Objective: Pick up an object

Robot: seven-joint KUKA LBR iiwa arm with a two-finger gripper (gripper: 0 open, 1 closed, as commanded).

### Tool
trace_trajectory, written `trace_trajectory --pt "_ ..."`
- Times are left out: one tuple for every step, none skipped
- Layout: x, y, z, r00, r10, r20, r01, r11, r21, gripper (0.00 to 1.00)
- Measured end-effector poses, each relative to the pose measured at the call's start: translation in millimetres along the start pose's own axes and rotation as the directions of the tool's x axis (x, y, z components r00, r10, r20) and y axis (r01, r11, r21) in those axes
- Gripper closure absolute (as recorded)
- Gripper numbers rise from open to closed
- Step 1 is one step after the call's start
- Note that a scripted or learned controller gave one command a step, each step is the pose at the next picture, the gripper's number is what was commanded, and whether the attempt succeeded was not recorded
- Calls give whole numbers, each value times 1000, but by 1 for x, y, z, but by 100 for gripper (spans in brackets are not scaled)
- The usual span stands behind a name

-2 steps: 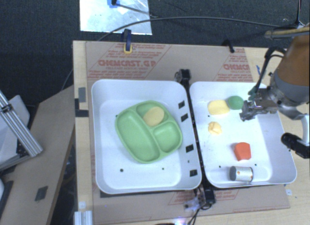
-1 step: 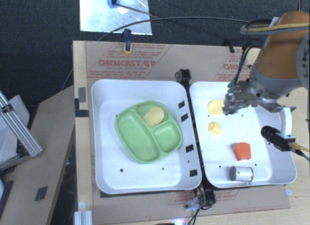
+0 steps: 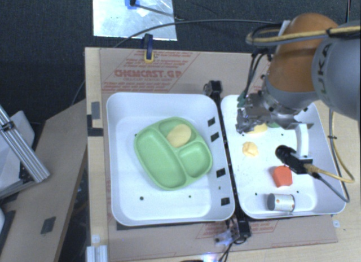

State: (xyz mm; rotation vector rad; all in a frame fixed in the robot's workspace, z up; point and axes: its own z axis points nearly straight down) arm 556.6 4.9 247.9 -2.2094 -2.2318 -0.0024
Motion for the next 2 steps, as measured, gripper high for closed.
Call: trace_trajectory --pt "47 16 15 1000 1 1 -1 1000 -1 100" --pt "93 27 10 1000 1 0 -1 1000 -4 100"
